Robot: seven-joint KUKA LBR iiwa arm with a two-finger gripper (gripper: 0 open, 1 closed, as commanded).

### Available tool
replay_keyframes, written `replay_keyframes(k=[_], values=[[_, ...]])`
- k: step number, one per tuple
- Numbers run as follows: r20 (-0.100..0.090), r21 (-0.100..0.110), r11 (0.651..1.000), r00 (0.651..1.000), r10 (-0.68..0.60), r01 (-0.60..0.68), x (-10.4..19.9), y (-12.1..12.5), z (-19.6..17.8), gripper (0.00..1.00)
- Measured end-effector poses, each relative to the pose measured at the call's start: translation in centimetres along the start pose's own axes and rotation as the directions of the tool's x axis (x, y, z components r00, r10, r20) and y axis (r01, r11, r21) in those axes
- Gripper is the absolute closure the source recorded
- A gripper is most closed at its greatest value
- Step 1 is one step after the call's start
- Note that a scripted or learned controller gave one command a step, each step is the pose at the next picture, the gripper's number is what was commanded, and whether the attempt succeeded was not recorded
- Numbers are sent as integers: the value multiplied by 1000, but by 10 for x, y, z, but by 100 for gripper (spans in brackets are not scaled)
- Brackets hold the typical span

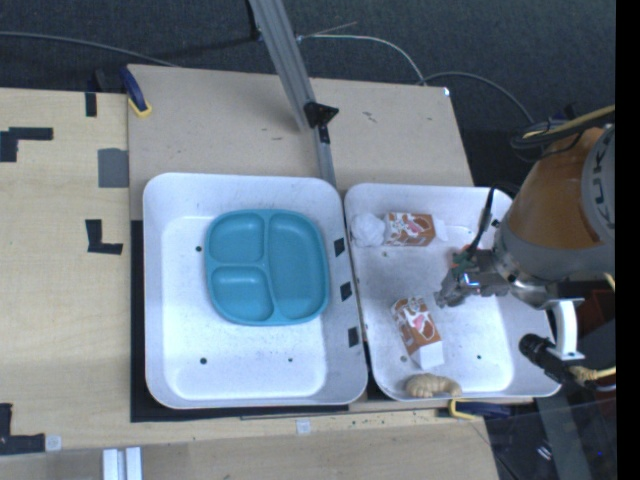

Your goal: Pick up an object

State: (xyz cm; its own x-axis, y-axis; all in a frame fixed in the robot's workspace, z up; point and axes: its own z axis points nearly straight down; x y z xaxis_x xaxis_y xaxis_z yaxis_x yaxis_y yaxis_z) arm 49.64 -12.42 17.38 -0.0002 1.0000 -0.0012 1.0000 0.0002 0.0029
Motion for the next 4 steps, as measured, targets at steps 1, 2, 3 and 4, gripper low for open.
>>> replay_keyframes(k=[1, 2, 3, 4], values=[[0, 0, 1000, 1000, -1, 1, -2, -7, -46, 100], [-1, 2, 1000, 1000, -1, 1, -2, -6, -66, 100], [-3, 6, 1000, 1000, -6, 6, 53, 6, -54, 100], [-3, 6, 1000, 1000, -7, 7, 108, 23, -43, 100]])
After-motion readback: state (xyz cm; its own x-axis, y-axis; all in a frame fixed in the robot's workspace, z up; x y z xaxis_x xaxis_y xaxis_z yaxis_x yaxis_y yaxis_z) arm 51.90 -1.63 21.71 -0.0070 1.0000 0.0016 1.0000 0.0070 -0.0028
